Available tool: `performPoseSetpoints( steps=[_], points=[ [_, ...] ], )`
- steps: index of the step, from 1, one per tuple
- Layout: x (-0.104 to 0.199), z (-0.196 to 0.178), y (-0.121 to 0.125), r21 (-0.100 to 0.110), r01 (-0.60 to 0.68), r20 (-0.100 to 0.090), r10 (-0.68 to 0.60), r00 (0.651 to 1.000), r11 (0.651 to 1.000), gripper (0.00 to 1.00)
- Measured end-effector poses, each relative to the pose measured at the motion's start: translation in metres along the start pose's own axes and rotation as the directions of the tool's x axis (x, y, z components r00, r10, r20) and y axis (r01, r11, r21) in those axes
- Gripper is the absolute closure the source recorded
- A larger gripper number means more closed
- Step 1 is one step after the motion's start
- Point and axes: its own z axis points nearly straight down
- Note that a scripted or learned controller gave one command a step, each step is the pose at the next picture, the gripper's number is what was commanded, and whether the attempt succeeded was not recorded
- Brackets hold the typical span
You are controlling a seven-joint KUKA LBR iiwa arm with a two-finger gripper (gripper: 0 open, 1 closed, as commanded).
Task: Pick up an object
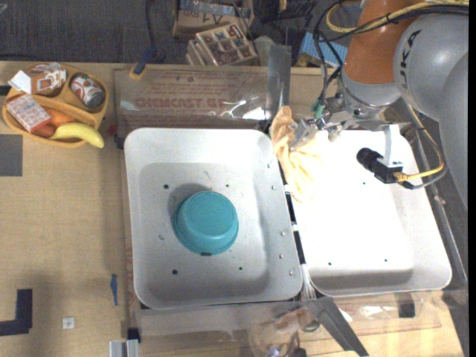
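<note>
A pale yellow cloth (296, 162) is bunched up at the far left corner of the right bin (372, 236), lapping over the rim between the two bins. My gripper (303, 136) reaches in from the right on the grey arm with its orange band (379, 32) and sits right at the top of the cloth. It is shut on a fold of the cloth, which trails down from it. An upturned teal bowl (207, 222) lies in the middle of the left bin (149, 162), well away from the gripper.
A black cable connector (375, 166) hangs over the right bin below the wrist. A clear plastic bag (193, 103) lies behind the left bin. A yellow dish of toy food with a banana (78, 132) sits at the far left of the bench.
</note>
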Motion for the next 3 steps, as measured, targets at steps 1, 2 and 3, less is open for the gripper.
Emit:
performPoseSetpoints(
  steps=[1, 2, 3],
  points=[
    [0.001, 0.0, 0.0, 0.001, 0.025, 0.001, -0.025, 1.0, 1.0, 0.0],
    [-0.062, 0.077, -0.018, 0.001, 0.166, -0.001, -0.166, 0.986, 0.986, 0.0],
    [-0.052, 0.06, -0.055, 0.004, -0.139, -0.002, 0.139, 0.99, 0.99, 0.0]
  ],
)
